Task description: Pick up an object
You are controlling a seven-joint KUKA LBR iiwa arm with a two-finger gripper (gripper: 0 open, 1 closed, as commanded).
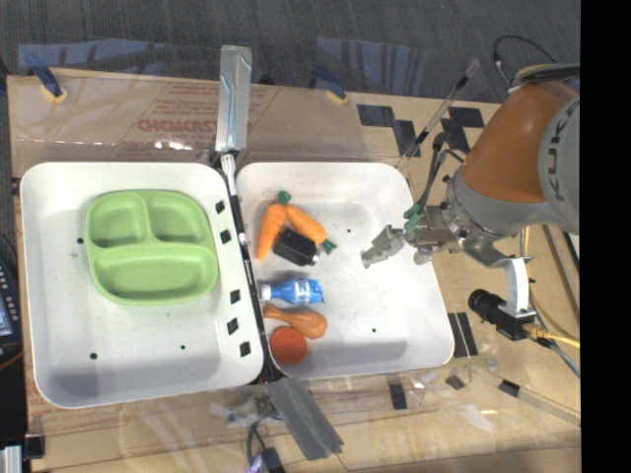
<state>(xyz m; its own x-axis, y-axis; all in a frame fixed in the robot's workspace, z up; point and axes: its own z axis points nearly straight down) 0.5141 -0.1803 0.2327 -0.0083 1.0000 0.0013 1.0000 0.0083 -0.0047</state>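
Gripper [380, 249] hovers over right bin [414, 338], grip unreadable | carrots [281, 225], bottle [294, 291] well left | green plate [151, 244] in left bin [44, 294]

Bins [59, 294] white. Divided plate [150, 244] light green. Two carrots [286, 225] orange, green tops. Block [295, 247] black. Bottle [293, 292] blue and white. Ball [288, 344] red-orange. Arm [523, 156] grey and orange.

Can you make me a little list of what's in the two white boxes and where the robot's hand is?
left bin: green divided plate
right bin: two toy carrots, black block, blue bottle, orange squash-shaped toy, red ball
toy position: clustered near the divider
gripper: over the right bin, holding nothing
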